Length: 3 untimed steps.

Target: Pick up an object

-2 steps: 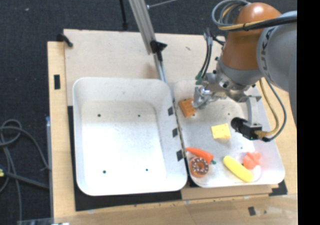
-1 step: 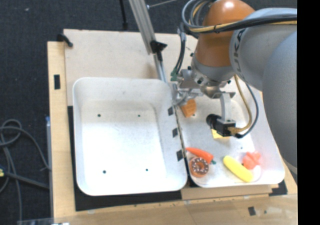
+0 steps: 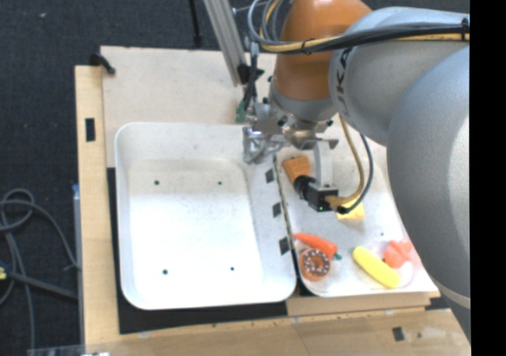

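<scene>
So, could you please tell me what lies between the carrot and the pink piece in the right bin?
In the camera view, the yellow banana lies between the carrot and the pink piece, slightly nearer the bin's front edge.

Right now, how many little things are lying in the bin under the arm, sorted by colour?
Yellow: 2, a long piece and a small piece
Orange: 2, a carrot-like piece and a block
Pink-red: 1, a small piece
Brown: 1, a round disc
Total: 6 that I can make out; the arm may cover more.
</scene>
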Each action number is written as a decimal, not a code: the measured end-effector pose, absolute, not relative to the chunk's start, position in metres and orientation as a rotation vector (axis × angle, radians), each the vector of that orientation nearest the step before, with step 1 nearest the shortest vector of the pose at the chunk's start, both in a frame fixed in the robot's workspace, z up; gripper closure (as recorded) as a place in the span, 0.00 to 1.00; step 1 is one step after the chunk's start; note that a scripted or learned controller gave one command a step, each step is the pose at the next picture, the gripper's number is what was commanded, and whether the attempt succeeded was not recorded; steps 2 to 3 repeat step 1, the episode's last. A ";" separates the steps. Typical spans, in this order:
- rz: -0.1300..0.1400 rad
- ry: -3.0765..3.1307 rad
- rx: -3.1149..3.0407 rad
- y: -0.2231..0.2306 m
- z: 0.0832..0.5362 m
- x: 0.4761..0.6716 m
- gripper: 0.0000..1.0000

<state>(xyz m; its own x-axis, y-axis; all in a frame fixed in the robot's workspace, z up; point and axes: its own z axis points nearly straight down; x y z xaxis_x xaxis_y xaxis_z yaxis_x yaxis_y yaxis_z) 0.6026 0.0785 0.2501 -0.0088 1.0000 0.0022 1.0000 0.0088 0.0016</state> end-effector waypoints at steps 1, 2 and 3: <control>0.002 -2.226 -2.217 0.074 0.250 0.603 0.00; 0.002 -2.226 -2.217 0.074 0.250 0.603 0.00; 0.002 -2.226 -2.217 0.074 0.250 0.603 0.00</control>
